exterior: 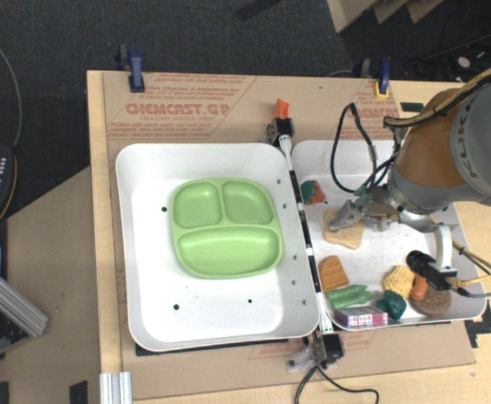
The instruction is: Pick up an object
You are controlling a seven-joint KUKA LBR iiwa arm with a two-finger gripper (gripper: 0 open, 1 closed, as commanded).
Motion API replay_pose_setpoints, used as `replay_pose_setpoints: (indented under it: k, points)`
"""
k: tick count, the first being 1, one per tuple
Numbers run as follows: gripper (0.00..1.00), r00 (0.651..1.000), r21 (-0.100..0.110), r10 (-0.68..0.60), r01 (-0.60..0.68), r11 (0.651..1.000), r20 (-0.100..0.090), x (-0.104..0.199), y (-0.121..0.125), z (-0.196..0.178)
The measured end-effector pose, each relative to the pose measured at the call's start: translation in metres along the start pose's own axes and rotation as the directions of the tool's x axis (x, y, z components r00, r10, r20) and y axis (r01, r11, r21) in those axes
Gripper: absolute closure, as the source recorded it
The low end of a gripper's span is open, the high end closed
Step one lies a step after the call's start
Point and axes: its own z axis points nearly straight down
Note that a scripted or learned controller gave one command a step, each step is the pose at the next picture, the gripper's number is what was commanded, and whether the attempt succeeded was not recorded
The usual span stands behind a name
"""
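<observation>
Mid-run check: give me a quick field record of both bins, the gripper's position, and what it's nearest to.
left bin: holds a green three-compartment plastic tray
right bin: holds small toy food items
gripper: low over the right bin's middle, above a tan cracker-shaped piece
grasp: nothing visibly between the fingers
near front edge: green pea-pod-shaped toy, orange waffle-like piece

The grey arm with its orange band is cut off by the right edge and hides part of the right shallow white bin. The small purple-and-white packet carries unreadable print.
</observation>
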Motion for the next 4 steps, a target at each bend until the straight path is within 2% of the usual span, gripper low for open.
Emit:
replay_pose_setpoints:
  k: [1, 2, 3, 4]
  points:
    - [0.0, 1.0, -0.003, -0.003, 0.003, 1.0, 0.0, -0.012, 0.059, 0.001]
    - [0.0, 1.0, 0.0, 0.0, 0.0, 1.0, -0.002, -0.013, 0.055, 0.0]
    - [0.0, 1.0, 0.004, 0.008, -0.008, 1.0, -0.001, -0.082, -0.026, 0.0]
    - [0.0, 1.0, 0.009, 0.004, -0.004, 1.0, -0.002, -0.09, -0.081, -0.011]
